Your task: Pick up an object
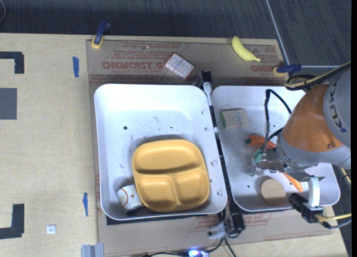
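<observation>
My gripper hangs low in the right bin, under the grey and orange wrist. Just below it lies a round tan disc. An orange carrot-like piece sits just above it, and a second orange piece pokes out from under the arm. A green-dotted white pad rests at the bin's back left. In the left bin there is a large yellow divided tray, with a small white ball with red marks at its lower left corner.
A yellow banana and a small patterned block lie on the brown board behind the bins. Blue clamps hold the board's corners. Black cables run along the arm over the right bin.
</observation>
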Robot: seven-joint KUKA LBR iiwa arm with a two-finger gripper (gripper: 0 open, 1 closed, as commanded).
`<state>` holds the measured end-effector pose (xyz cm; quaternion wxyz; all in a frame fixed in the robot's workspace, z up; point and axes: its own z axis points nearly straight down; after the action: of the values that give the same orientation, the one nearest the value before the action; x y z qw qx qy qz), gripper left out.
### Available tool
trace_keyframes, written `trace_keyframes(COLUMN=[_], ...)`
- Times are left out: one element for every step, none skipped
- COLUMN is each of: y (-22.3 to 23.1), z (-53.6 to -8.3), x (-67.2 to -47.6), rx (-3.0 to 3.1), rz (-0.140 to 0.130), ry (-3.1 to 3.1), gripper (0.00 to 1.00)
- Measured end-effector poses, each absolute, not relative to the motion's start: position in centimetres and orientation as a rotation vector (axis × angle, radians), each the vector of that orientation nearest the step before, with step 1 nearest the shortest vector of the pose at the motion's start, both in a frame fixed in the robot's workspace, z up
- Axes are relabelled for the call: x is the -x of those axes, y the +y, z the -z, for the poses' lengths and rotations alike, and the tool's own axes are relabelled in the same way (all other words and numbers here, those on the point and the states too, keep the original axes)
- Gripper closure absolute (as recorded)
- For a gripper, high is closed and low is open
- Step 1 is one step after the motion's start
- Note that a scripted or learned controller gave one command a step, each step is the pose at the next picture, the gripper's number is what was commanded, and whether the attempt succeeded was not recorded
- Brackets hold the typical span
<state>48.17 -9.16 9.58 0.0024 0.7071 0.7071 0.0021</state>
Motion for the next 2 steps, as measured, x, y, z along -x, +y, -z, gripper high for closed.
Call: trace_keyframes(y=[-9.2, -9.4], z=[-9.6, -8.6], x=[-48.2, -49.8], rx=[-2.218, -2.220], rz=[-0.006, -0.001], ry=[2.218, 2.221], gripper=[0.00, 0.00])
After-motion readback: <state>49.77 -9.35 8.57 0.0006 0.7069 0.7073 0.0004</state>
